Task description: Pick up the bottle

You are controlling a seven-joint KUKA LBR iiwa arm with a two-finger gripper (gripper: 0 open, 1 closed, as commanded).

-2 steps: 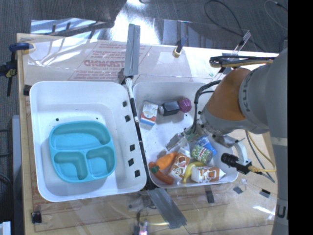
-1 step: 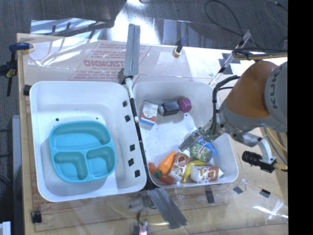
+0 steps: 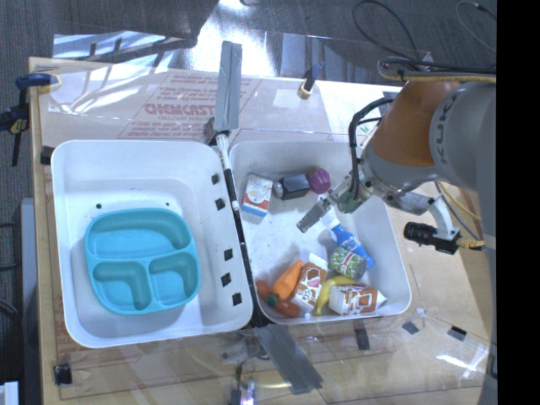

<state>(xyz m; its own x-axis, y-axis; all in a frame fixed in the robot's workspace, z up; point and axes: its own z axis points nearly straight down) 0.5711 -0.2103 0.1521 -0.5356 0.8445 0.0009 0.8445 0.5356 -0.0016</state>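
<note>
From above, the worktop (image 3: pixel 278 99) is carrying two white bins side by side. The left bin (image 3: pixel 76 175) is holding a blue tray (image 3: pixel 139 260). The right bin (image 3: pixel 396 260) is holding the clutter: a carton (image 3: pixel 257 197) by the divider, a dark can (image 3: pixel 294 186) touching a purple ball (image 3: pixel 319 180), and near the front wall a carrot (image 3: pixel 288 278), a banana (image 3: pixel 325 290) and small boxes (image 3: pixel 354 298).

The bottle (image 3: pixel 348 253), with blue and green label, is lying tilted right of centre, resting on that front pile.

The arm (image 3: pixel 422 133) is reaching in from the right, its hand (image 3: pixel 314 218) hanging just beside the bottle's upper end, up and to the left, probably lining up a grasp. Whether it is released or clenched I cannot tell; nothing is showing between its tips. The bottle is not yet lifted.
</note>
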